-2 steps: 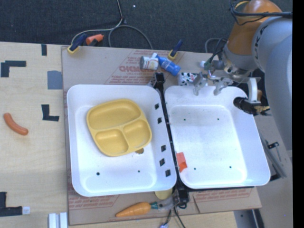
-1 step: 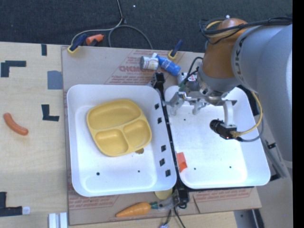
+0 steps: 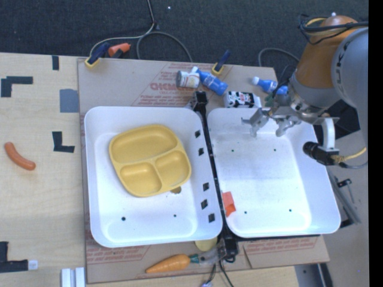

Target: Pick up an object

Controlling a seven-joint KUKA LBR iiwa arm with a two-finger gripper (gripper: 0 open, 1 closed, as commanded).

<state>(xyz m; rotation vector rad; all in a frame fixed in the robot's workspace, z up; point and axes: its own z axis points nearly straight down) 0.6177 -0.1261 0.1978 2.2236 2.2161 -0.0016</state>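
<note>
The gripper point(image 3: 267, 123) is hovering over the far edge of the right bin point(image 3: 311, 217), its two fingers spread apart and pinching nothing. The plate point(image 3: 149, 159), one yellow divided piece, is lying in the left bin point(image 3: 102, 220), well apart from the gripper and across the divider from it. Two white bins are sitting side by side. Beyond them, one blue-and-white bottle point(image 3: 203, 79) is lying on the cardboard. One carrot point(image 3: 169, 263) is resting at the near edge, and one sausage point(image 3: 20, 156) is lying out on the bench at far left.
</note>
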